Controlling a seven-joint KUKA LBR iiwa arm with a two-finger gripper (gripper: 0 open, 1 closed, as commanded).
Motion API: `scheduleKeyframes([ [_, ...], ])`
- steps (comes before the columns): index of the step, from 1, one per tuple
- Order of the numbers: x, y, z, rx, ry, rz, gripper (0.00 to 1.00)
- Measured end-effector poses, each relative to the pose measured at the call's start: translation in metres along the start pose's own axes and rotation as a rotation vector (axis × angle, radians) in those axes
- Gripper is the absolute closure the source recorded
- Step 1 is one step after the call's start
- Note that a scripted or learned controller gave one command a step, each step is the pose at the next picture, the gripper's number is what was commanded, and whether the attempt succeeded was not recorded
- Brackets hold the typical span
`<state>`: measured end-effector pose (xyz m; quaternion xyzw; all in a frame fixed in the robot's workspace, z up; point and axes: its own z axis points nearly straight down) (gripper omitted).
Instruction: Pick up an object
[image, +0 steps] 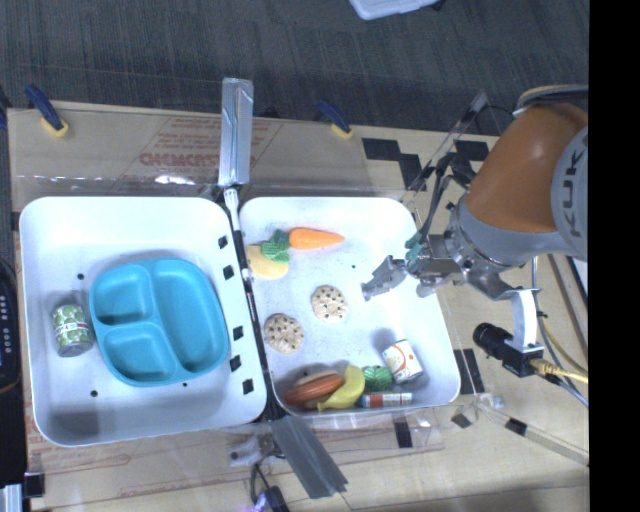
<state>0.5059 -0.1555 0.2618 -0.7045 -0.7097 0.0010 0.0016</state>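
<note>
Cookie (328, 302) lies nearest the hand (378, 281), which hangs over the right bin (432, 330) with nothing in it, so it must go down and squeeze.

Right bin (425, 330): bare floor at centre-right. Obstacles: carrot (314, 238) far, two cookies (328, 302) centre-left, can (402, 361), banana (345, 390) and hotdog (314, 388) crowding near wall.
</note>
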Motion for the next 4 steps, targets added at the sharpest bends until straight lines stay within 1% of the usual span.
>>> scheduleKeyframes([
  [1,0.001,0.085,0.111,0.012,0.001,0.074,0.00],
  [2,-0.001,0.057,0.170,0.000,0.000,0.065,0.00],
  [3,-0.001,0.058,0.160,0.000,0.000,0.063,1.00],
  [4,0.071,0.089,0.066,-0.009,0.001,0.061,1.00],
])
